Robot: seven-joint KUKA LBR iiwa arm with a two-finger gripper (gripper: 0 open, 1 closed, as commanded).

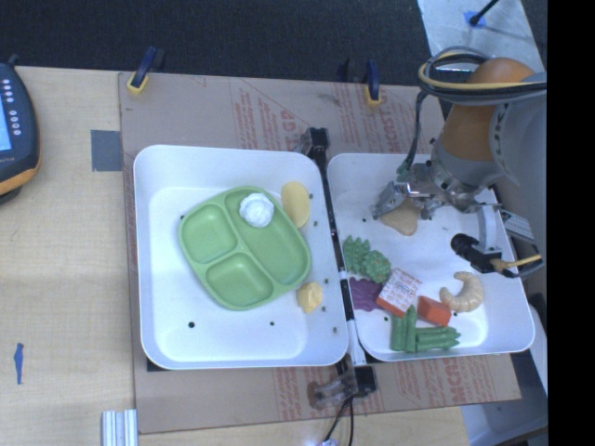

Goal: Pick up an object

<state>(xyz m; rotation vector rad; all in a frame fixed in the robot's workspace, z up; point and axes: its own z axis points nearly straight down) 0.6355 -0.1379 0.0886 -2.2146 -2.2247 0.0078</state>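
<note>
Left bin (139,249): a wide strip of bare white floor is left along its near edge and its left wall.
Green tray (232,249): it is laid slantwise mid-bin, three compartments up; a white lump (257,210) is held in its far right compartment.
Yellow pieces: one (295,203) is set against the tray's far right rim, another (310,295) at its near right corner, both close to the bin's right wall.
Right bin (358,184): its far left corner and right-hand floor are left bare; the near half is crowded.
Leafy green piece (365,260): it is placed by the left wall, with a purple piece (364,295) just near of it.
Red-and-white packet (400,291): it is laid touching the purple piece, near of the gripper.
Tan piece (402,222): it is found in the far half of the right bin, directly at the gripper, its far part hidden; open floor is seen around it.
Gripper (407,203): it is lowered over the tan piece; whether it is spread or closed cannot be told, nor whether contact is made.
Green beans (423,337): they are laid by the near wall, an orange piece (433,312) touching them.
Curved pale piece (465,291): it is set right of the packet.
Arm (483,119): the far right corner is overhung by it.
</note>
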